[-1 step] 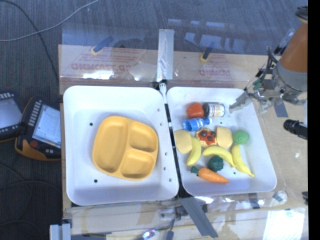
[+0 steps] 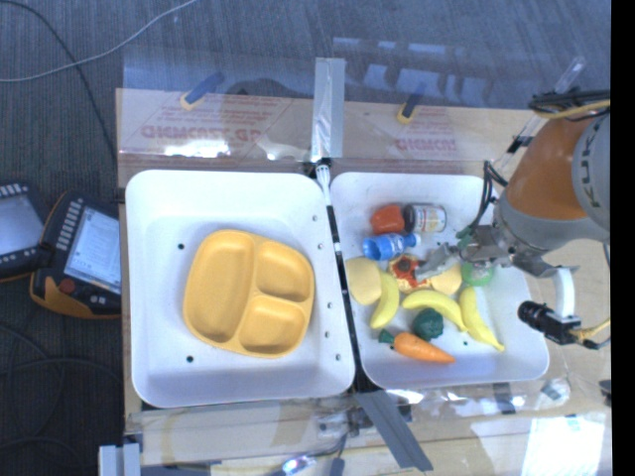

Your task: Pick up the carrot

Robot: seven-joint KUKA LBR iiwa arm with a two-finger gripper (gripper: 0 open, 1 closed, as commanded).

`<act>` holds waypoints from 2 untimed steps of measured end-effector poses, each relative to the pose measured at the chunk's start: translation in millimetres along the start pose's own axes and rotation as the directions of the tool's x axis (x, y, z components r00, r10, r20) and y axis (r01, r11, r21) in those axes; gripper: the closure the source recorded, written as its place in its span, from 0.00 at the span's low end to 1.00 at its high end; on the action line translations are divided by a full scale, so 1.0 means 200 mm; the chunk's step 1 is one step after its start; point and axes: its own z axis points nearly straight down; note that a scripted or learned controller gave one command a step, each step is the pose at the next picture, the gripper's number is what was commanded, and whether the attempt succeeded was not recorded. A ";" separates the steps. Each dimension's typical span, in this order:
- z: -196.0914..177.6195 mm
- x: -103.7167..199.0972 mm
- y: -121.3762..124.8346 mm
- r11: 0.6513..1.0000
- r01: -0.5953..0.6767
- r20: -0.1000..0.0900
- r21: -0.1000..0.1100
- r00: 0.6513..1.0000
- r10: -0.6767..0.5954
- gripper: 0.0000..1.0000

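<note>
The carrot [image 2: 423, 347] lies lengthwise left-to-right near the bin's front wall, below and slightly left of the gripper [image 2: 437, 258].

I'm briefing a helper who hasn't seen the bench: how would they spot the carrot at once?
Look in the right-hand white bin, at the pile of toy food. Along its near edge lies the carrot, just below a dark green vegetable. It is the only orange, tapered piece there; the bananas beside it are yellow and curved.
</note>
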 end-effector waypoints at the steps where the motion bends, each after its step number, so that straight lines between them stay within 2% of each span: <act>1: 0.07 0.11 -0.24 1.000 -0.020 0.000 0.001 1.000 0.020 0.00; 2: 0.07 0.34 -0.31 0.997 0.079 0.000 0.001 0.997 -0.079 0.00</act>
